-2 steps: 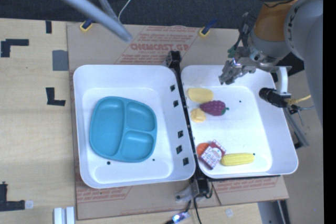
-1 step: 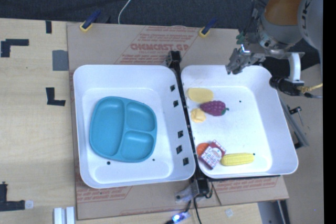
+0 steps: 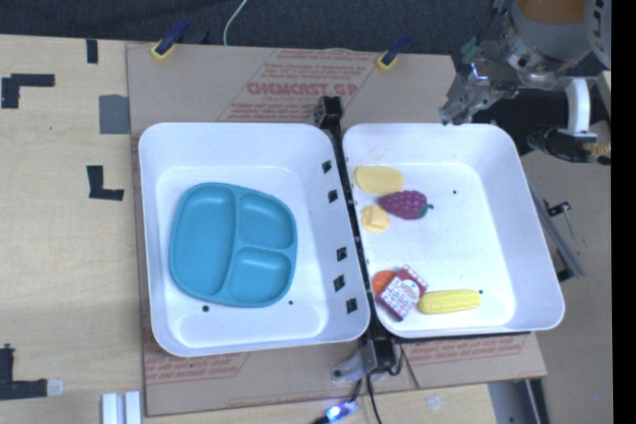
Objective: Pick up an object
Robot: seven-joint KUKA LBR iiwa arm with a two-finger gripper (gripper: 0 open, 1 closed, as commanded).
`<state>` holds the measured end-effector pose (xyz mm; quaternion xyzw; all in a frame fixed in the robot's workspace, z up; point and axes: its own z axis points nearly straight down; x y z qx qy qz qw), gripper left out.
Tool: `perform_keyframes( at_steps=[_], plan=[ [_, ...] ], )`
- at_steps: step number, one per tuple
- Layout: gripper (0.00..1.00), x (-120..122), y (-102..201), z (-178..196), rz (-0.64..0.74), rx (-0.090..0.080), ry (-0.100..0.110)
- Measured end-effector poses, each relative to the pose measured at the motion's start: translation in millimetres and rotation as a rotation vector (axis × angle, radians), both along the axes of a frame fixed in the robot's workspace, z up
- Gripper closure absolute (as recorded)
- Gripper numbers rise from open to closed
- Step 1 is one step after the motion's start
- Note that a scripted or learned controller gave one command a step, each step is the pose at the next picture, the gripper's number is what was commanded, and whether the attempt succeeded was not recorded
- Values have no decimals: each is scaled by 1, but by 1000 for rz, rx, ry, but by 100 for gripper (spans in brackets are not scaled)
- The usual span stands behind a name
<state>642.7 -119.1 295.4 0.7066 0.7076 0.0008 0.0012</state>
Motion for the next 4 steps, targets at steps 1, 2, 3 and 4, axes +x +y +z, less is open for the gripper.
perform_keyframes(
  at_steps=[1,2,3,4],
  plan=[
    [100,6,49,-19,2,0,5],
    [100,13,104,-24,4,1,4],
    [100,1,158,-27,4,1,5],
    [100,9,212,-39,4,0,4]
  ],
)
